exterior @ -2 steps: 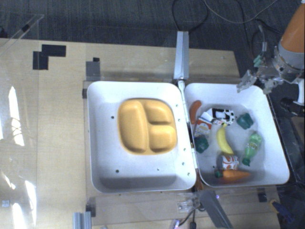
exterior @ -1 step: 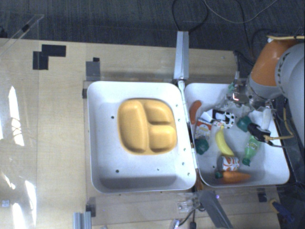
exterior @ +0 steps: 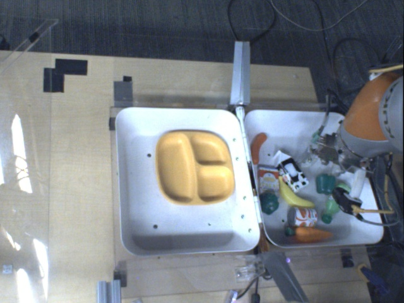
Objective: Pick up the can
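Observation:
The can is small, white with a red-orange label, and stands near the front of the right bin. It lies between a banana behind it and a carrot in front of it. My gripper hangs over the back right part of that bin, well behind and to the right of the can, apart from it. The grey arm with its orange band comes in from the right above it.
Around the can are a teal cup, a green piece, a dark teal object, a black-and-white toy and a red-orange sausage shape. The left bin holds a yellow divided tray.

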Motion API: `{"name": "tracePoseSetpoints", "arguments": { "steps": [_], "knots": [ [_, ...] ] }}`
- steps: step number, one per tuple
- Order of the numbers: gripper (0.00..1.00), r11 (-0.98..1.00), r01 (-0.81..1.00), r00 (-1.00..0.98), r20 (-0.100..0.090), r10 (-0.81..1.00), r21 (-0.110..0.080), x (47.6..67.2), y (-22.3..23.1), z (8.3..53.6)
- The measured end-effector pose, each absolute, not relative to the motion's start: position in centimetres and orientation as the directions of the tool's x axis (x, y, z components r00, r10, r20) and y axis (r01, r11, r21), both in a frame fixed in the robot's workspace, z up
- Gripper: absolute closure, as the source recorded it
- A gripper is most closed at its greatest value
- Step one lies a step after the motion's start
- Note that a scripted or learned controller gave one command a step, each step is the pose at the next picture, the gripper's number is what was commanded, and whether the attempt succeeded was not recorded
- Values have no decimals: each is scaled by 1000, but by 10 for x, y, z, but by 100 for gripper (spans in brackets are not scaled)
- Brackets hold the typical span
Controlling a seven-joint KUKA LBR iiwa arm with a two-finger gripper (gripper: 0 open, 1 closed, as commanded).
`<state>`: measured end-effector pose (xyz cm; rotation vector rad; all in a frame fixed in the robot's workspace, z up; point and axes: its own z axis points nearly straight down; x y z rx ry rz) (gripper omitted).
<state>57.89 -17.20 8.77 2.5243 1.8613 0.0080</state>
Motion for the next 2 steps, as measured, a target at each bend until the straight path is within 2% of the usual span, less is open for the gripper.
{"name": "tracePoseSetpoints", "arguments": {
  "steps": [1,2],
  "knots": [
    [0,-692,722,692,5,722,6,572,-169,87],
    [0,-633,774,633,5,774,7,589,-138,87]
  ]
}}
